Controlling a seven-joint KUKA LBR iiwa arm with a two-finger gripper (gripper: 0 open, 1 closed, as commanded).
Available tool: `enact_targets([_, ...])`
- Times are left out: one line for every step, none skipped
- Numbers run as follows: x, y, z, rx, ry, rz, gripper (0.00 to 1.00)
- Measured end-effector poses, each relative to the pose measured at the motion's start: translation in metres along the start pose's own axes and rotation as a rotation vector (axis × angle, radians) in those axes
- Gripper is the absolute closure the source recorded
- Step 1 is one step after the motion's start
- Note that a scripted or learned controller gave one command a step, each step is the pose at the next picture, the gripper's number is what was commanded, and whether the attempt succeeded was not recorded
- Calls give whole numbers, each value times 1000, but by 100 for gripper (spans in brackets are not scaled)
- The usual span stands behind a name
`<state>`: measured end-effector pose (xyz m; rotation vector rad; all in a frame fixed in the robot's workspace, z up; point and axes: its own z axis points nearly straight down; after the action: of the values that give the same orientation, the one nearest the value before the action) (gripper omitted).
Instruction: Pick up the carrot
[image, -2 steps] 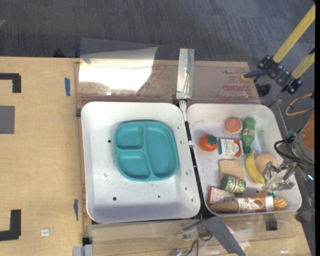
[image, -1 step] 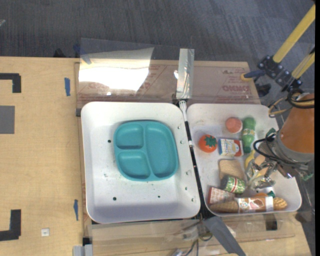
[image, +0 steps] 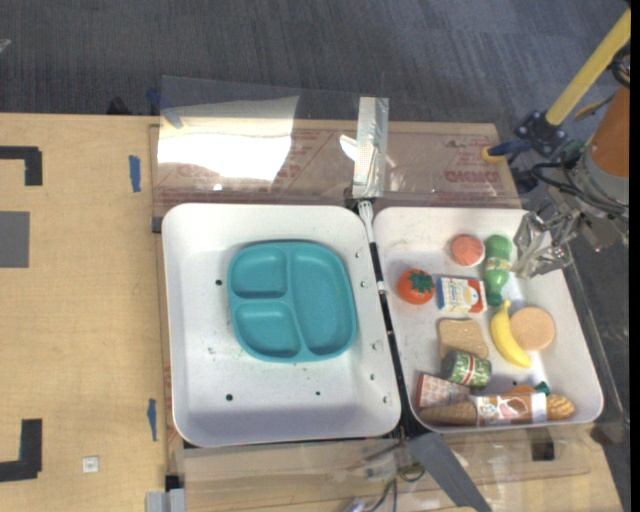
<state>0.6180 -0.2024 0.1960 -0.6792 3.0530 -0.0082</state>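
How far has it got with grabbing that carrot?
Nothing looks done yet. The gripper hangs over the far corner of the right bin, beside a green toy. The orange piece at the near corner, possibly the carrot, lies among other toys. The whole pick is left.

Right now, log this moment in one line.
two-finger gripper: over right white bin, beside green toy vegetable | teal divided plate: in left white bin

Bright even light; strong glare on clear sheet; slightly soft.
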Motion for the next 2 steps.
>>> enact_targets([32,-9,-33,-3,2,-348,100])
enact_targets([81,16,29,-12,9,-256,100])
